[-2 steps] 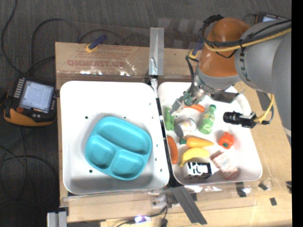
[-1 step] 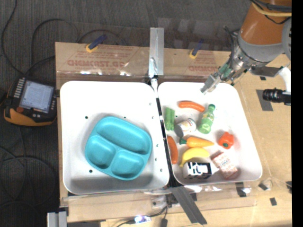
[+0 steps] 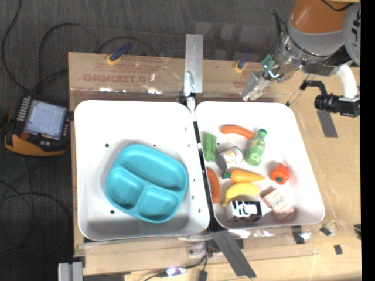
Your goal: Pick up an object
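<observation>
The gripper (image 3: 258, 88) hangs above the back edge of the right bin (image 3: 304, 157), w/ the arm (image 3: 316, 10) coming in from the upper right; can't tell its state from this angle, and nothing shows in its grasp. All the candidate objects sit in the right bin: an orange carrot (image 3: 237, 130) nearest the back, a green bottle (image 3: 256, 147) just beside it, a small can (image 3: 229, 156) by the divider, a green vegetable (image 3: 208, 146) along the divider wall, another carrot (image 3: 246, 175) mid-bin, a banana (image 3: 240, 191) touching it below, an orange pepper (image 3: 280, 172) toward the right wall, a red carton (image 3: 278, 204) and a black-and-white box (image 3: 245, 209) at the front. The left bin (image 3: 94, 127) holds a blue tray (image 3: 146, 181) w/ compartments. Looks like the approach stage, no pick made yet. Next move prob needs the gripper brought over one item and lowered; the carrot at the back lies nearest and apart from its neighbours, so seems the easier target vs. the crowded banana cluster.
</observation>
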Tool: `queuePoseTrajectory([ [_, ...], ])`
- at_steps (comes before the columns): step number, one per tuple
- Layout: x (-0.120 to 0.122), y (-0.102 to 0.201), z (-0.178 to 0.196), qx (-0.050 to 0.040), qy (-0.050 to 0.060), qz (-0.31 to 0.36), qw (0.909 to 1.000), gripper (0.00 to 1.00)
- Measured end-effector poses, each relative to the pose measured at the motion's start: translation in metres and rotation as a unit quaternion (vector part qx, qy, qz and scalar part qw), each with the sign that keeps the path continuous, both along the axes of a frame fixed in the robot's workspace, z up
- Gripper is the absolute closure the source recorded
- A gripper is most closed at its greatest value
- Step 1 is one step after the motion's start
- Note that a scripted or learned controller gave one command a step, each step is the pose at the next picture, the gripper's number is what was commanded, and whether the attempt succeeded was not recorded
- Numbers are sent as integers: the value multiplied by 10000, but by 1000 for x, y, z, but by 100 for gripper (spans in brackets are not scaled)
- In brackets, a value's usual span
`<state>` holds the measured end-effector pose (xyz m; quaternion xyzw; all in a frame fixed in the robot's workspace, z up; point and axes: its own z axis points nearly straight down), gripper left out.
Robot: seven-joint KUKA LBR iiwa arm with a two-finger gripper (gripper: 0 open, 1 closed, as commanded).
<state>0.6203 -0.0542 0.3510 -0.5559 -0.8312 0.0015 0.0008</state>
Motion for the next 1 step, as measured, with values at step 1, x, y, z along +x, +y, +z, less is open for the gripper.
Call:
queuePoseTrajectory([
  [1, -22, 29, -132, 21, 5, 2469, 9690, 100],
])
